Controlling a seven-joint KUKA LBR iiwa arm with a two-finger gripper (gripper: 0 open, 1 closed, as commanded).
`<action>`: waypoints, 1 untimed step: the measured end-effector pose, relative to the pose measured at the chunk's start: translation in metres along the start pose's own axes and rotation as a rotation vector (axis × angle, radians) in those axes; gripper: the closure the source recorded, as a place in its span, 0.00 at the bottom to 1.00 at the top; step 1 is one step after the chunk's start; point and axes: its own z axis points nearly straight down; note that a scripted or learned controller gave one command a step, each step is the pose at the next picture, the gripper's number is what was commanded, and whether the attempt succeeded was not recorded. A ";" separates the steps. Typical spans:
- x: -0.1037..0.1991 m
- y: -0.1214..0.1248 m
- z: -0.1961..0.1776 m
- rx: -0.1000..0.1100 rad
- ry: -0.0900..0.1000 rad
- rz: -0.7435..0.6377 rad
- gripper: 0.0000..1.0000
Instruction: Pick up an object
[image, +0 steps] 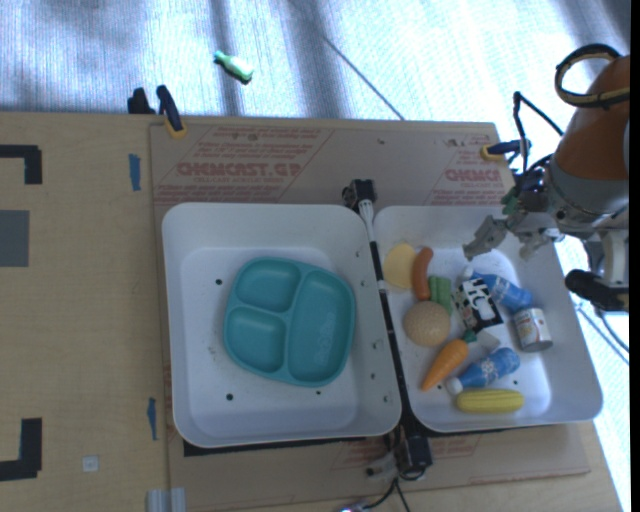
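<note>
Two shallow white bins sat side by side on the counter (80, 300). The left bin (190, 400) carried a teal divided plate (290, 320) with three compartments, lying flat near its middle. The right bin (570, 395) held the loose objects: a pale yellow lemon-like piece (400, 264) at the upper left, a red sausage (422, 272) just beside it, a green vegetable (441, 293) touching the sausage's lower end, a round beige ball (428, 324) below those, an orange carrot (443, 364) slanting down from the ball, a yellow corn cob (489, 401) along the near wall, a blue bottle (487, 368) just above the corn, a second blue bottle (503, 292) higher up, a black-and-white patterned item (477, 302) between them, and a small can (532, 328) toward the right wall. The arm (592, 150) reached in from the right, its pincer (510, 236) poised over the far right part of the right bin, above the upper blue bottle. The two fingers were spread apart, with nothing between them. A small green object (234, 66) lay on the floor beyond the counter.
</note>
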 end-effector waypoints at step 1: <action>0.024 -0.030 0.087 -0.011 -0.004 -0.146 0.00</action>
